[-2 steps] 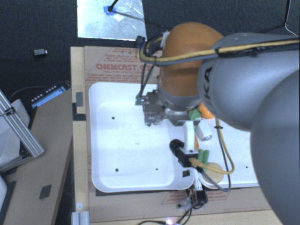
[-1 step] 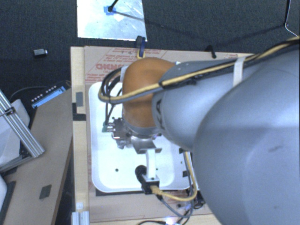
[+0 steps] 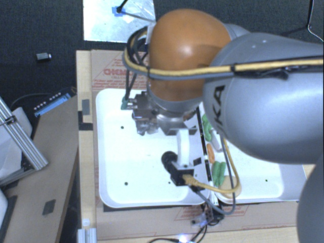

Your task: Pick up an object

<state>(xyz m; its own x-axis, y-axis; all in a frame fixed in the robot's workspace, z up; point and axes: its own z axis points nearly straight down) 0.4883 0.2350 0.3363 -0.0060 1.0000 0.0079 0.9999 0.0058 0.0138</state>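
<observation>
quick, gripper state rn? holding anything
Gripper: cannot be told. It hangs over the bin on the view's left, and the wrist above it blocks the view, so open, shut or holding is unclear.

Even overhead light, sheen on the orange band (image 3: 188,47), faint shadow on the white bin (image 3: 121,158), slightly soft focus

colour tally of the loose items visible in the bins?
Green pieces: 2
Orange piece: 1
Total: 3 in view, all in the right bin near the divider. The arm covers much of that bin, so there may be more.
</observation>
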